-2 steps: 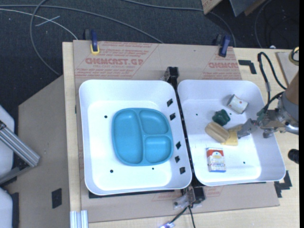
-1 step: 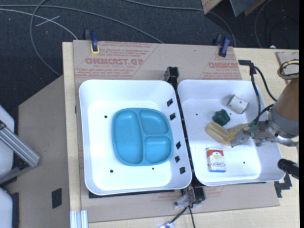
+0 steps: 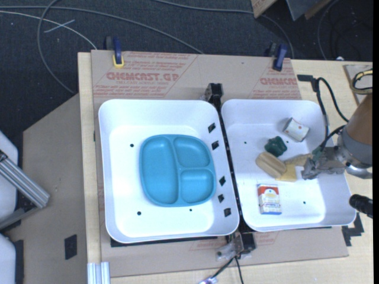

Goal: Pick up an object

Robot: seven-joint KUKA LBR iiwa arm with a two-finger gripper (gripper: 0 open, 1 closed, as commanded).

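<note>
While gripper (image 3: 309, 169) state unreadable | tan block (image 3: 273, 165) beside it | green object (image 3: 276, 145), carton (image 3: 269, 198) near

Grey rounded arm (image 3: 360, 136), tan-orange upper section; dark metallic gripper (image 3: 315, 166) with greenish fittings, thin cable alongside.

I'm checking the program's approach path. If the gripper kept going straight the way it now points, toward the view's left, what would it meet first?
Probably the tan sponge-like block in the right white bin. The gripper points left with that block just ahead. Its height above the bin floor is unclear, so it might pass over it.
</note>
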